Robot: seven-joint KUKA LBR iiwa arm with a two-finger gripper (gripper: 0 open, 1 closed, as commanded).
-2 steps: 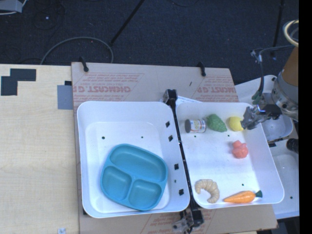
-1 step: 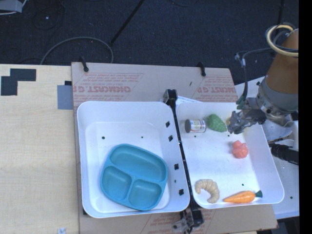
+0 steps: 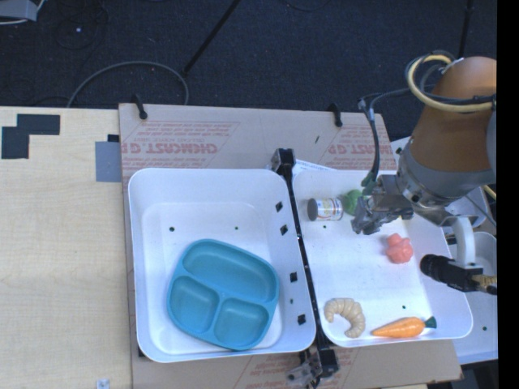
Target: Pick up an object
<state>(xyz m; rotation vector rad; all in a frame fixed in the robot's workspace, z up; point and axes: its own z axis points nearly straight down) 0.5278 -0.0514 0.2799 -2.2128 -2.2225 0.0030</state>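
My gripper (image 3: 366, 221) hangs low over the far part of the right bin (image 3: 369, 278), just right of a small jar (image 3: 326, 209) lying on its side and beside a green object (image 3: 353, 200) that the gripper partly hides. A pink toy (image 3: 399, 248) lies to the gripper's right and a little nearer. A cream croissant (image 3: 346, 315) and an orange carrot (image 3: 399, 327) rest by the bin's near edge. I see nothing between the fingers.
The left bin (image 3: 154, 217) holds a blue divided plate (image 3: 223, 293). A black divider (image 3: 296, 250) runs between the two bins. The arm's orange band (image 3: 458, 120) and grey wrist loom over the right bin's far right corner.
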